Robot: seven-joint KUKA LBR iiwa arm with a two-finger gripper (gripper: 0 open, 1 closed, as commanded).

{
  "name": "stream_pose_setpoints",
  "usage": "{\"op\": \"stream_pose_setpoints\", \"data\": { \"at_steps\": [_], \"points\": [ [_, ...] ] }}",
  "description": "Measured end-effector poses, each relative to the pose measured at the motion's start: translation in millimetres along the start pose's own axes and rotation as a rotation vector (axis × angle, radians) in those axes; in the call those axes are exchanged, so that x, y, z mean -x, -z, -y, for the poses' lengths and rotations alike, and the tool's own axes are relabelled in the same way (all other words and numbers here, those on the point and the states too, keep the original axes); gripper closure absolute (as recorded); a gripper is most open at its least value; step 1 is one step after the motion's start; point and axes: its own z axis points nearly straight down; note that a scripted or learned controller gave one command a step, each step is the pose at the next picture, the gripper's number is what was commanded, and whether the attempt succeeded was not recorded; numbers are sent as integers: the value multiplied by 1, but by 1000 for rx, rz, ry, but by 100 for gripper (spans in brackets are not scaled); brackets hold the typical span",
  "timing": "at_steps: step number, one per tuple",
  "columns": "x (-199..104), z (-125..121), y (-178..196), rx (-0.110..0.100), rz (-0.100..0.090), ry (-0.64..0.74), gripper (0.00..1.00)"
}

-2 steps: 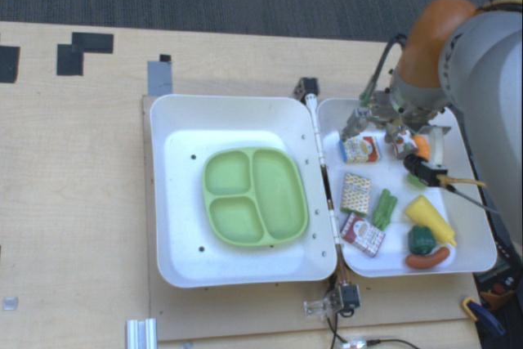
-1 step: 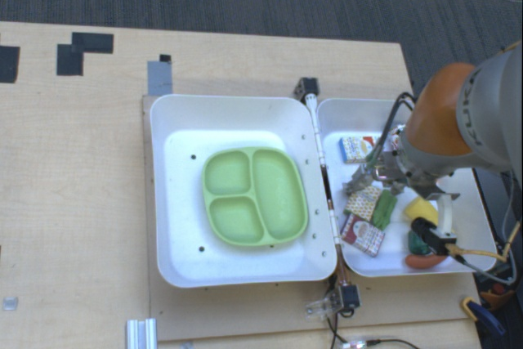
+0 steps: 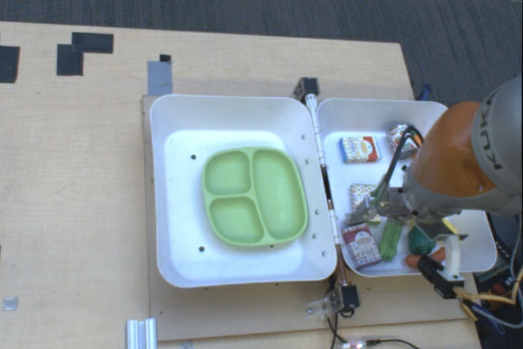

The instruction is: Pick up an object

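My gripper point(image 3: 369, 213) hangs low over the front part of the right bin point(image 3: 482, 253), under the arm's orange band point(image 3: 448, 149). Right beneath it lie a dark red packet point(image 3: 360, 246) and a green tube-like object point(image 3: 391, 239). A small patterned packet point(image 3: 361, 194) lies just behind the gripper. Farther back sits a white packet with red and blue print point(image 3: 359, 148). A wrapped item point(image 3: 399, 135) shows at the bin's back, partly hidden by the arm. I see nothing lifted off the bin floor.
The left bin point(image 3: 176, 200) holds a light green divided plate point(image 3: 254, 197). A dark green piece point(image 3: 422, 242) and an orange piece point(image 3: 415, 261) lie at the right bin's front. Cables point(image 3: 343, 302) trail at the bench's front edge.
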Motion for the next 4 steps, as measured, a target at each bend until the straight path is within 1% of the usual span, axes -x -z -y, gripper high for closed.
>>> {"op": "stream_pose_setpoints", "data": {
  "at_steps": [1,2,3,4],
  "points": [
    [-1,-2,11,6,0,1,100],
    [74,3,29,-7,0,0,100],
    [8,-46,20,-4,-3,4,100],
    [9,-45,20,-6,-2,3,0]
  ]
}}
